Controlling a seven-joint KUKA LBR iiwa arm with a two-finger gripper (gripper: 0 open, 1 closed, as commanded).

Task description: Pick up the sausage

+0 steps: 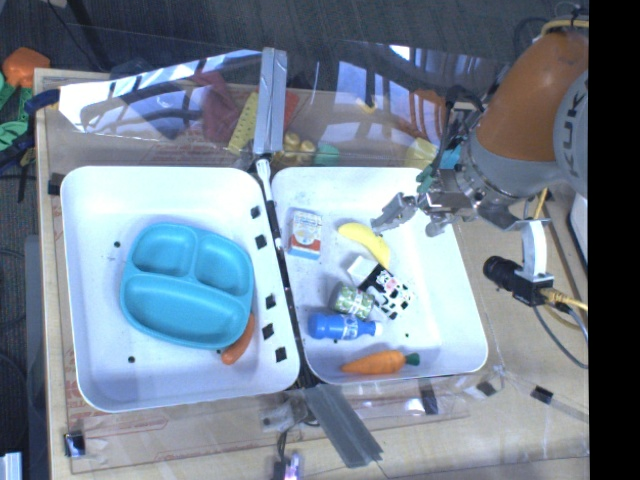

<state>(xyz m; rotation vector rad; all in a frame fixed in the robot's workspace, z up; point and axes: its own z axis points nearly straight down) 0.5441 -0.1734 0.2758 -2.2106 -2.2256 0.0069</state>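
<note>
1. Left bin (80, 268): holds a blue sectioned plate (187, 284).
2. Right bin (450, 308): holds banana (362, 239), carrot (375, 363), blue bottle (340, 326), small carton (305, 233).
3. Gripper (412, 210): above the right bin's upper edge, fingers spread, nothing between them.
4. Sausage (239, 345): left bin, touching the plate's lower right rim.

Dark carpeted floor (330, 8) around a pale wooden bench (520, 408)

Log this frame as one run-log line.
tool: over right bin, above banana, holding nothing | sausage: left bin, against blue tray lower right edge | status: not picked
</note>
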